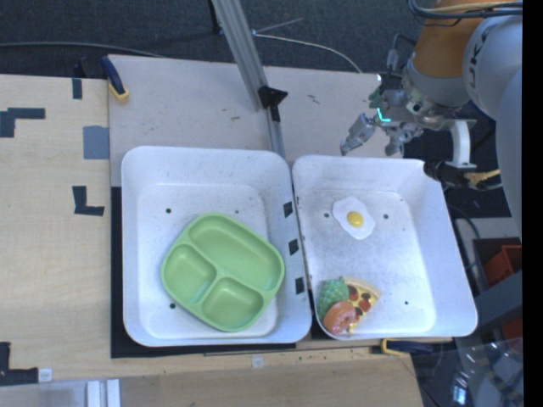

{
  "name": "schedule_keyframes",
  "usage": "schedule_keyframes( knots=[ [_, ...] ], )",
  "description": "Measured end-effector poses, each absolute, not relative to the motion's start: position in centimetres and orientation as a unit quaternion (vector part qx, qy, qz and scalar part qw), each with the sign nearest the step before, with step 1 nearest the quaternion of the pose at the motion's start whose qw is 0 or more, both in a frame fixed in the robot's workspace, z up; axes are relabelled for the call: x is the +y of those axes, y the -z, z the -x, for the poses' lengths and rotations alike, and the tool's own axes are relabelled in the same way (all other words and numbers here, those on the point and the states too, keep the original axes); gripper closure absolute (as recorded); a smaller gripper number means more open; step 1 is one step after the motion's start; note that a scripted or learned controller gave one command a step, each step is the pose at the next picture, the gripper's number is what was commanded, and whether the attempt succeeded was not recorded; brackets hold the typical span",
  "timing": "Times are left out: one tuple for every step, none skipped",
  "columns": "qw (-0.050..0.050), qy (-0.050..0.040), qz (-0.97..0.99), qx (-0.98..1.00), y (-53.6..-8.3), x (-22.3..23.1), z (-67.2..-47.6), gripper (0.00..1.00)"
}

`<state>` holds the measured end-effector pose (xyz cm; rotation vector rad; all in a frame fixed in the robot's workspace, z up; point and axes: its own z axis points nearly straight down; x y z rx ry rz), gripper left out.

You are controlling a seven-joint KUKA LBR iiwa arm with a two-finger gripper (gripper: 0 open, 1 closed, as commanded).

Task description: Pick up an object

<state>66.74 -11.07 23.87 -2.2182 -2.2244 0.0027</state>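
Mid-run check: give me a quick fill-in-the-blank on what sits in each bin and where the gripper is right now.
1. The green divided plate lies in the ____ bin.
2. The toy fried egg lies in the ____ bin.
3. The pizza slice sits at that bin's near-left corner, touching a green ____.
4. The gripper hangs above the right bin's ____ edge, holding nothing.

Missing words: left; right; vegetable; far

arm raised, pincer spread, empty
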Motion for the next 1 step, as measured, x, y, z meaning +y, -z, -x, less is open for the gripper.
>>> schedule_keyframes(
  knots=[
    [0.002,-0.0027,0.707,-0.707,-19.13,-11.83,-66.56,0.00]
  ],
)
